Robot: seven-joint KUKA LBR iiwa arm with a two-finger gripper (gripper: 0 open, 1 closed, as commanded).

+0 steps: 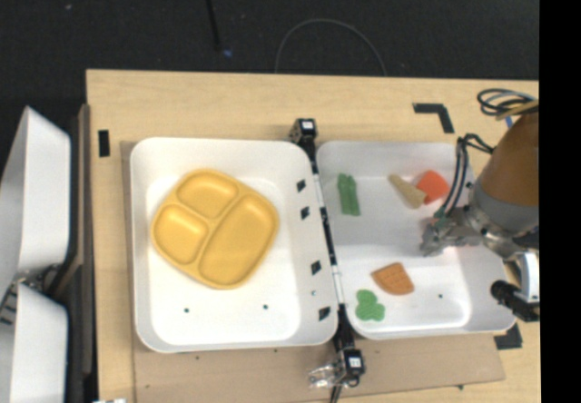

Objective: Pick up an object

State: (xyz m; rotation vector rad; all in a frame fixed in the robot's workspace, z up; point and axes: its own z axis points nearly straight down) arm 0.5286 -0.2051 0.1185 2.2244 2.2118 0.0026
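The gripper point(438, 238) sits low in the right bin point(454, 315), near that bin's right wall; whether it is parted or closed cannot be told from this angle, and nothing is seen between its tips. Closest to it are a beige wedge-shaped piece point(408, 191) and an orange-red piece point(432, 182), touching or overlapping one another, just up and left of the gripper; the wedge's long axis runs diagonally, its narrow end pointing to the upper left. A green rectangular block point(348, 193) lies further left, near the divider, long axis running up and down the view. Below and left of the gripper, apart from it, lies an orange waffle-textured piece point(393, 279), and beside that, toward the bin's lower left corner, a green lumpy piece point(369, 305). The left bin point(150, 319) holds a yellow divided plate point(215, 227) with three compartments, set at a slant. Both bins rest on a light wooden bench point(227, 88) over a dark floor point(136, 2), across which cables point(329, 34) run. White containers point(36, 192) stand at the left edge.
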